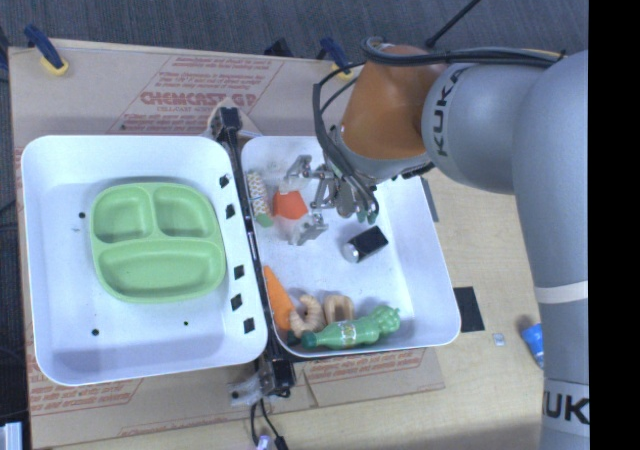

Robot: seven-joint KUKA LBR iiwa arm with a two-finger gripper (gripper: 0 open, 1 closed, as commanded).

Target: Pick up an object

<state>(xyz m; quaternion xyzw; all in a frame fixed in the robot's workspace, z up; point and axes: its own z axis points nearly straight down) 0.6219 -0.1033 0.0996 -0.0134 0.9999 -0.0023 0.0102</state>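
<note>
My two-finger gripper [306,200] hangs spread open in the right shallow white bin [425,248], just beside a small orange-red plastic block [289,205]. I'd centre over it & lower fully before closing, w/o nudging it.

You have on your bench: white bins [45,268], two; green divided tray [155,240], one; carrot [277,298], one; green bottle [352,331], one; orange-red block [290,205], one; tan rings [322,312], clustered, count unclear.

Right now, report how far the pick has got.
Done: nothing looks lifted. The carrot and the green bottle lie in the right bin.
In hand: the gripper is down in that bin, right beside a red-orange piece. Whether it grips it cannot be told.
Left: a secure grasp and the lift.
</note>
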